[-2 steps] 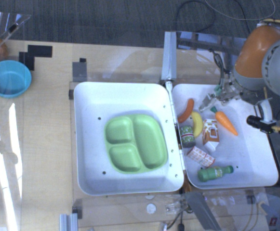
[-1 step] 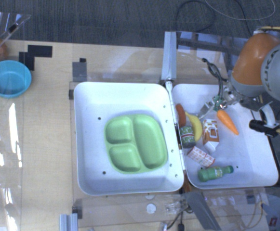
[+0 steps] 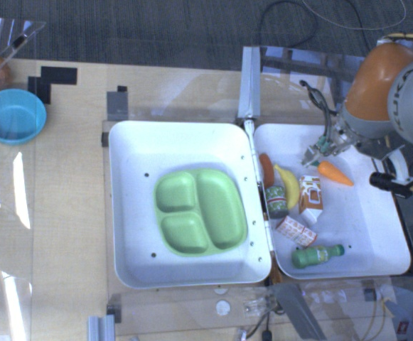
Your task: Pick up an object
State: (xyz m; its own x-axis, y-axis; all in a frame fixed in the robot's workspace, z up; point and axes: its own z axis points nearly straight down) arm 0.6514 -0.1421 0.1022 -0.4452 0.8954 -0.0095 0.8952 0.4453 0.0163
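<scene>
Carrot (image 3: 335, 175) lying in the right bin (image 3: 391, 226), toward the back, orange, short and tapered, its pointed end aimed at the arm side. Gripper (image 3: 318, 150) hangs just beside its blunt end, over the bin floor, nothing visibly pinched. Nearby sit a banana (image 3: 288, 185), a sausage (image 3: 266, 169), a small can (image 3: 276, 200), a juice carton (image 3: 310, 194), a snack packet (image 3: 296, 230) and a green bottle (image 3: 317, 255). Left bin (image 3: 131, 190) holds a green divided tray (image 3: 200, 210).
</scene>
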